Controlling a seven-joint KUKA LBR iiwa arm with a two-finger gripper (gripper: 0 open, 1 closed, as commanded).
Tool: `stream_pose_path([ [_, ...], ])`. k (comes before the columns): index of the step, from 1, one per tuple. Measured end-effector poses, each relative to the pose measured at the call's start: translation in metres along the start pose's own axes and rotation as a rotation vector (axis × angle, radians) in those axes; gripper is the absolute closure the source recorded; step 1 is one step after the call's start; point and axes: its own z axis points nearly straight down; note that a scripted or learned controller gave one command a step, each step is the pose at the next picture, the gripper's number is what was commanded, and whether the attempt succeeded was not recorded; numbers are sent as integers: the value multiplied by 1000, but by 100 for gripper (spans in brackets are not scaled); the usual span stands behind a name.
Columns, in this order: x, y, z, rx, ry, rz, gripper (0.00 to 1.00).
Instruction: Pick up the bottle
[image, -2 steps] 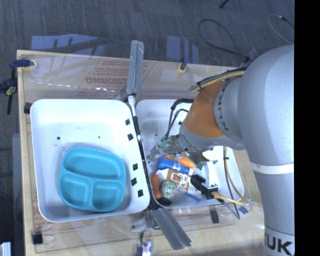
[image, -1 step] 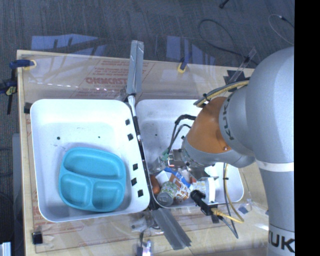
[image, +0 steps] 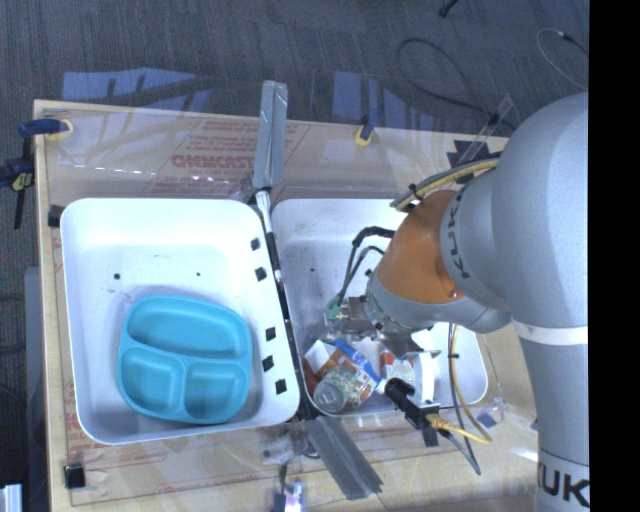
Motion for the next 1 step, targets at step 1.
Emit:
stream_pose_path([
  [1, 56, 35, -148, -3, 0, -86, 100],
])
